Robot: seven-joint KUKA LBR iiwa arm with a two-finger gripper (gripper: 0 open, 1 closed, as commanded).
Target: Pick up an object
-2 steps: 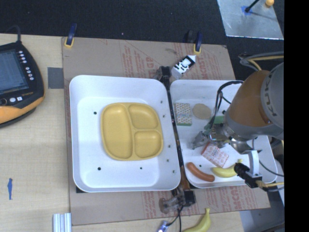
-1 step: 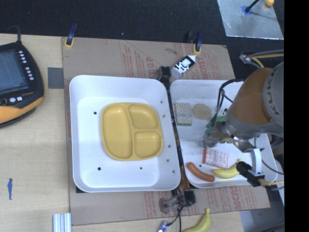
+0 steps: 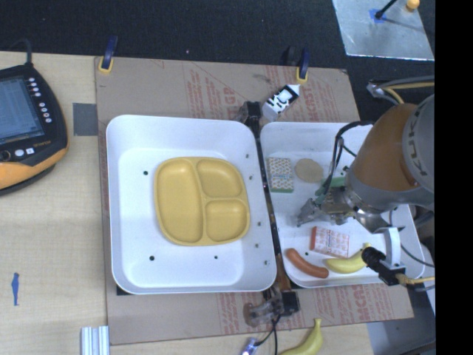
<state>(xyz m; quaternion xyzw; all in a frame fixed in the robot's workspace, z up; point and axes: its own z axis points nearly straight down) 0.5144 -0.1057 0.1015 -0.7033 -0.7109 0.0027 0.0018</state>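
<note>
The right bin (image 3: 295, 133) holds several small objects. A green-checked packet (image 3: 280, 174) and a tan round disc (image 3: 309, 170) lie in its far half. Nearer the front are a red-and-white packet (image 3: 329, 240), a red sausage (image 3: 306, 263) and a yellow banana (image 3: 346, 262). My gripper (image 3: 313, 210) hangs low over the middle of this bin, just above the red-and-white packet and in front of the disc. I see nothing held in it. The arm's orange band and grey body cover the bin's right side.
The left bin (image 3: 133, 265) carries a yellow divided plate (image 3: 202, 200). A second banana (image 3: 310, 340) lies on the bench in front of the bins. A teach pendant (image 3: 26, 128) sits at the far left. Clamps (image 3: 301, 63) hold the cardboard at the back.
</note>
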